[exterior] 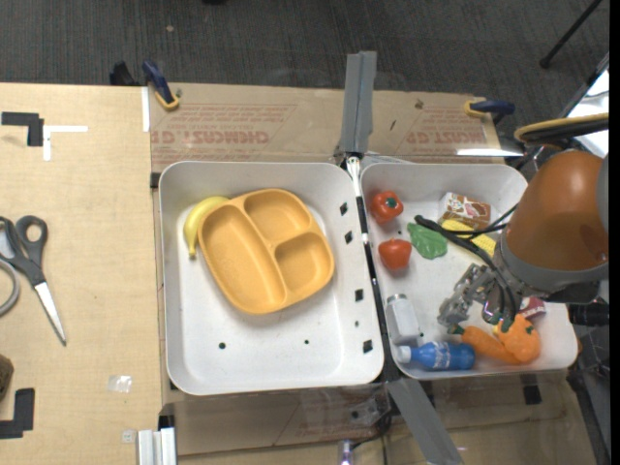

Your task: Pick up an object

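My gripper (pixel 472 303) hangs low over the right bin (pixel 426 177), its metal fingers pointing down-left just above an orange carrot-like toy (pixel 489 345) and an orange pumpkin-like toy (pixel 523 341). A blue bottle (pixel 441 357) lies at the bin's front, with a grey-white piece (pixel 400 316) beside it. Two red tomato-like toys (pixel 387 205) (pixel 394 253), a green toy (pixel 428 242), a yellow piece (pixel 467 231) and a small printed packet (pixel 467 208) lie farther back. I see nothing between the fingers.
The left bin (pixel 194 356) holds an orange divided plate (pixel 266 250) with a yellow banana (pixel 199 219) tucked at its left rim. Scissors (pixel 34 269) lie on the wooden bench at the far left. The arm's orange band (pixel 567 211) covers the right bin's right side.
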`<state>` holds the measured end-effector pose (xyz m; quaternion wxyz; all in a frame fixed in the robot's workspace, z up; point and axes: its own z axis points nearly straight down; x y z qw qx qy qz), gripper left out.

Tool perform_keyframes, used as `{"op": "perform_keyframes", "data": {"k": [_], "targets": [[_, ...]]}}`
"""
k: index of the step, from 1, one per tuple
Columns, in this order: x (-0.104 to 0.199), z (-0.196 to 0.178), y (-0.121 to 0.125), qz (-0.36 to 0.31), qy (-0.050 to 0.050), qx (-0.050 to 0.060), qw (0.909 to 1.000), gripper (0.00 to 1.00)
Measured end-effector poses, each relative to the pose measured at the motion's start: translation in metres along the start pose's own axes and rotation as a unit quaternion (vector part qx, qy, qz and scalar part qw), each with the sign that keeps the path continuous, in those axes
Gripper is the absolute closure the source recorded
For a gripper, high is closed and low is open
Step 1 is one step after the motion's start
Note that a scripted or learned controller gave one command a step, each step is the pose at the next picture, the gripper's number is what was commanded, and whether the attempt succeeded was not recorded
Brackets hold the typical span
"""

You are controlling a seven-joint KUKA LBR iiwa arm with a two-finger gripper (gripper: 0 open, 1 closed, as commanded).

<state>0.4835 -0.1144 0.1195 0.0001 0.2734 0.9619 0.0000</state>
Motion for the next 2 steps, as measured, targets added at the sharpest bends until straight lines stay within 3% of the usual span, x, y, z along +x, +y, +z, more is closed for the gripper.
{"op": "perform_keyframes", "data": {"k": [1,2], "targets": [[0.000,0.000,0.000,0.000,0.000,0.000,1.0000,0.00],[-0.066,0.022,-0.008,0.103,-0.002,0.000,0.9947,0.00]]}}
